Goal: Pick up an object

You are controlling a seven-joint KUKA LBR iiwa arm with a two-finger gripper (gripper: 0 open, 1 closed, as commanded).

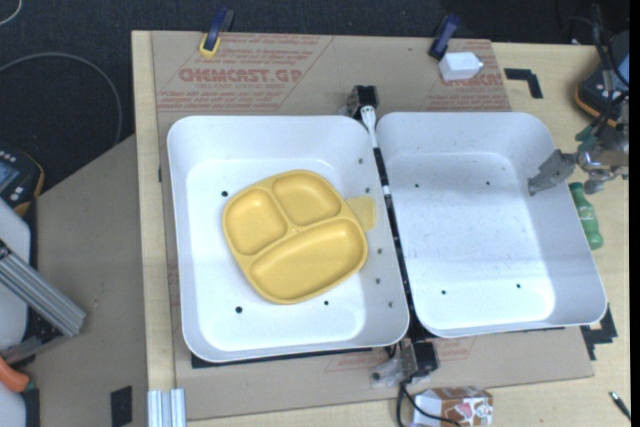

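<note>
Yellow plastic, the plate [294, 235] has three rounded compartments and lies tilted in the middle of the left bin [190, 215], left-centre of frame. The gripper [556, 173] sits at the right bin's [480, 225] right rim, fingers spread, pinching nothing.

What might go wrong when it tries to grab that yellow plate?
1. The gripper sits at the right bin's far edge, while the yellow divided plate lies in the left bin, so it likely has a long reach across.
2. The plate is wide, shallow and lies flat, so it may slip free.
</note>
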